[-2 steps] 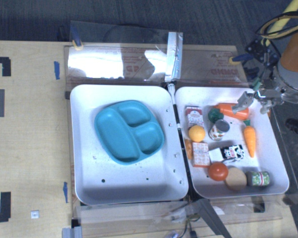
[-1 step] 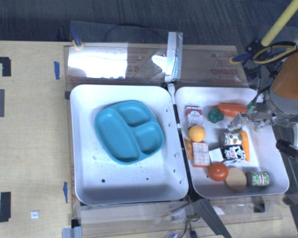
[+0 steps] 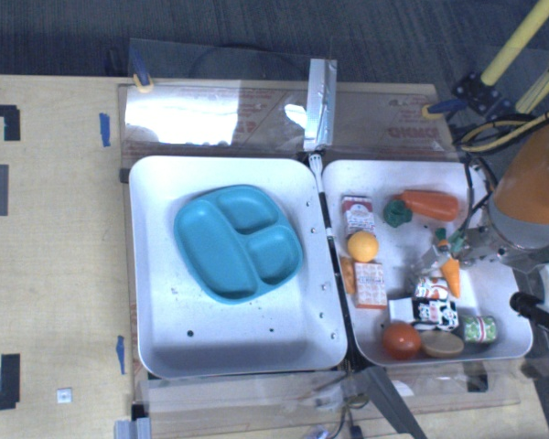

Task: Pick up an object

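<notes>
Camera view: left bin (image 3: 156,273) holds a blue divided plate (image 3: 238,241). Right bin (image 3: 503,286) holds a carrot (image 3: 430,205), orange (image 3: 362,246), tomato (image 3: 401,338), cartons and a can (image 3: 480,329). Hand (image 3: 450,243) above them; grip unclear.

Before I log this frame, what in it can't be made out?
- Gripper: too small and tangled among the toys in the right bin to tell the finger state or whether anything is held.
- Arm: cut off by the picture's right edge.
- Small cartons: labels too small to read.
- Small carrot: top end partly covered by the gripper.
- Green can: print blurred.
</notes>
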Robot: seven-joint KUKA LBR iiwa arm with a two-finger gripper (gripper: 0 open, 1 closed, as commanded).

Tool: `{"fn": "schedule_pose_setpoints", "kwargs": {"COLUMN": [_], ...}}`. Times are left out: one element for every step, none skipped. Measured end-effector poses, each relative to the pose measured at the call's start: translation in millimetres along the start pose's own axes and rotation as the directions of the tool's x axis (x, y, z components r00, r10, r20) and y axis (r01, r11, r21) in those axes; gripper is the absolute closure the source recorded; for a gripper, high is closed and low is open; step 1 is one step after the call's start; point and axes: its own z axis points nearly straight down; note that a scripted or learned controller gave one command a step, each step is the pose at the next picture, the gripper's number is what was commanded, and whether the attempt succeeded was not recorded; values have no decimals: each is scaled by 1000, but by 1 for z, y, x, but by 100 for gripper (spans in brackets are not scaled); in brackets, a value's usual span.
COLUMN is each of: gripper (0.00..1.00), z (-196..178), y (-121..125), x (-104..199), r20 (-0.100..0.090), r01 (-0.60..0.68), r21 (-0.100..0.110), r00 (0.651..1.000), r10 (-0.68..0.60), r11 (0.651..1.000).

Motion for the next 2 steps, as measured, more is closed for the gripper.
{"fn": "schedule_pose_setpoints", "kwargs": {"gripper": [100, 100], "z": [-12, -121], "y": [2, 31], "x": [-1, 35], "r20": [4, 0], "r01": [-2, -96], "r21": [-6, -3], "r00": [1000, 995], "r10": [2, 96], "r11": [1000, 995]}}
